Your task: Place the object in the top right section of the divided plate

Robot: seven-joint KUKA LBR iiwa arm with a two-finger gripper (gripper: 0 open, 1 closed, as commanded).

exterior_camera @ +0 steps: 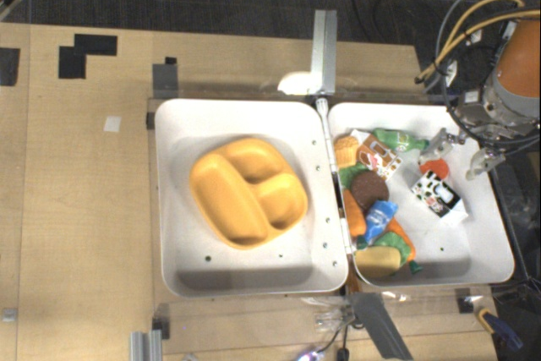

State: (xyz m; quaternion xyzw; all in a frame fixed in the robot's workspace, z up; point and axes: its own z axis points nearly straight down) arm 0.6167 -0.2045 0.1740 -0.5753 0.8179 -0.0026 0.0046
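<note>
The jaws (461, 150) hang spread apart and grasp nothing, one light finger near the upper middle of the right bin (486, 254), the other over its right rim. The arm (517, 76), grey with an orange band, comes in from the right edge, where it is partly cut off, with yellow and black cables looping above it.

Two shallow white bins sit side by side on the wooden counter (76, 182). The left bin (173, 207) holds the yellow divided plate (247, 191), which lies turned at a slant; its long section runs from upper left to lower right, with two smaller sections on the right side.

The right bin holds a heap of toy food along its left wall: a tan piece, a printed packet, something green, a round brown piece (367, 188), orange and blue pieces, and a pale yellow piece at the bottom. They overlap, so their shapes are hard to make out. Apart from the heap, just below the jaws, lies a small white carton (436, 193) with black patches and a red cap, its long axis slanting from upper left to lower right.
</note>
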